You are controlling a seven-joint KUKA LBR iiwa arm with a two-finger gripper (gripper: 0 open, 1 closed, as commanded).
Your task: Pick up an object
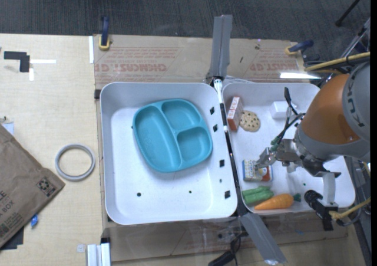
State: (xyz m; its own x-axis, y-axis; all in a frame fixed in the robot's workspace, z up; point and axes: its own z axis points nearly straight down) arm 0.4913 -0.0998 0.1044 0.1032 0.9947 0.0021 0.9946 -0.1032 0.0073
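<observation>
My gripper (267,158) hangs low in the right bin (259,86), at the end of the grey arm with the orange band (331,115). It sits right over a small colourful carton (254,171), touching or nearly touching its top edge. Just below the carton lie a green vegetable (257,193) and an orange carrot (274,202) near the bin's front wall. Further back in the same bin are a red and white box (234,112), a round cookie (250,121) and a small white block (280,108).
The left bin (112,141) holds a blue divided plate (172,134). On the bench to the left lie a grey tape ring (75,161) and a brown cardboard box (20,185). The arm's body covers the right bin's right side.
</observation>
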